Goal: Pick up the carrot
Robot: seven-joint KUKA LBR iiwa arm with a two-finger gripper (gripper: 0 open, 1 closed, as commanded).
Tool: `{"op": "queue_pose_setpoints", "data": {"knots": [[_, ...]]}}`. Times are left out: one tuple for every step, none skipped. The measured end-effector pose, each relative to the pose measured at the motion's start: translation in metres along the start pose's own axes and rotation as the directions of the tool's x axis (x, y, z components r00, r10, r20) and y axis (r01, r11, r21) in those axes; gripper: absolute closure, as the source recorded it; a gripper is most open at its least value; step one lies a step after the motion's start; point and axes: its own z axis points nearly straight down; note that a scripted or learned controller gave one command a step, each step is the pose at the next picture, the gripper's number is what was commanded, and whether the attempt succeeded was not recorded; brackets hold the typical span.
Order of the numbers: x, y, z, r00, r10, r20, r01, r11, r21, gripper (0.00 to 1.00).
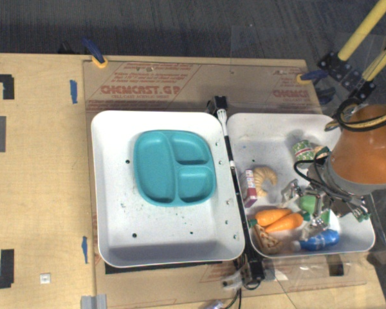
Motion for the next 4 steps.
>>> {"op": "queue_pose_setpoints", "data": {"knots": [[-0.019, 0.032, 0.019, 0.96, 0.28, 0.002, -0.28, 0.96, 0.002, 0.0], [-0.151, -0.024, 0.023, 0.928, 0.372, 0.002, -0.372, 0.928, -0.001, 0.0], [-0.156, -0.025, 0.008, 0.929, 0.37, 0.016, -0.37, 0.929, 0.001, 1.0], [-0.191, 0.013, -0.077, 0.836, 0.549, 0.003, -0.549, 0.836, -0.002, 1.0]]}}
